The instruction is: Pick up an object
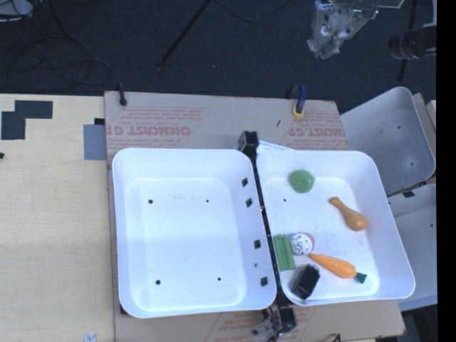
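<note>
The gripper (330, 28) hangs high over the dark floor beyond the far edge of the bench, well clear of both bins; it is too small and blurred to tell whether it is spread or pressed together.

Everything it could pick lies in the right bin (388, 212). Nearest the gripper is a green ball (301, 181), by itself near the far edge. An orange club-shaped toy (348, 213) lies toward the right edge, also by itself. Farthest off, toward the near left corner, is a tight cluster: a speckled ball (302, 243) touching a green ribbed block (283, 252), a carrot (335, 265) just beside them, and a black block (306, 281) at the near edge. The left bin (128, 219) sits alongside.

The risks, as I judge them:
- In the cluster the gripper would probably land on two things at once, or shove one aside and close on nothing.
- The black block and the ribbed block sit close to the bin's rim and the middle divider, so a descent there may strike the wall.
- The green ball may roll away if the gripper comes down off-centre.
- The club-shaped toy and the carrot taper, so a grip near the thin end may slip.
</note>
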Controlling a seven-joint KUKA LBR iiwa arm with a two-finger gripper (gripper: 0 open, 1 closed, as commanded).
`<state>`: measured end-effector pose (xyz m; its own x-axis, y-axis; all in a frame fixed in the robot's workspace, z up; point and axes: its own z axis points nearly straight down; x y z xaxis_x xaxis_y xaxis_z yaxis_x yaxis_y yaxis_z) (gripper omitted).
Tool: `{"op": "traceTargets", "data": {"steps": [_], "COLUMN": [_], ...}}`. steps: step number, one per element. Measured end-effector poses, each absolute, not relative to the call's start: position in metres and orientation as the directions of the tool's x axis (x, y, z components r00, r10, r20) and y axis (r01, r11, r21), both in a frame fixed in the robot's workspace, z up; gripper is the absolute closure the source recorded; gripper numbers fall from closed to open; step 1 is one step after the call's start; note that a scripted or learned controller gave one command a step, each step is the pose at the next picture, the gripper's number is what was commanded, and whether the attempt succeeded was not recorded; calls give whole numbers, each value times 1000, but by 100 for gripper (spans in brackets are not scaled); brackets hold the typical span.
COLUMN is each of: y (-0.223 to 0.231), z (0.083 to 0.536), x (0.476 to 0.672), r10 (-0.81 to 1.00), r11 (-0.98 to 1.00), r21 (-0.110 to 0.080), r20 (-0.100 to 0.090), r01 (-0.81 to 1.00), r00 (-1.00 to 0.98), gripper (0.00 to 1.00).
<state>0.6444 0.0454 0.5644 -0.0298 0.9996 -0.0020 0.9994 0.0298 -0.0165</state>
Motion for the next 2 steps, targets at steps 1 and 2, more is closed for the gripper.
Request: {"op": "traceTargets", "data": {"steps": [1,2], "y": [47,49], "z": [573,582], "x": [645,645], "r10": [999,999], "r11": [36,43], "r21": [-21,-25], "r20": [-2,-2], "r01": [999,999], "r00": [-36,-43], "gripper": [100,100]}}
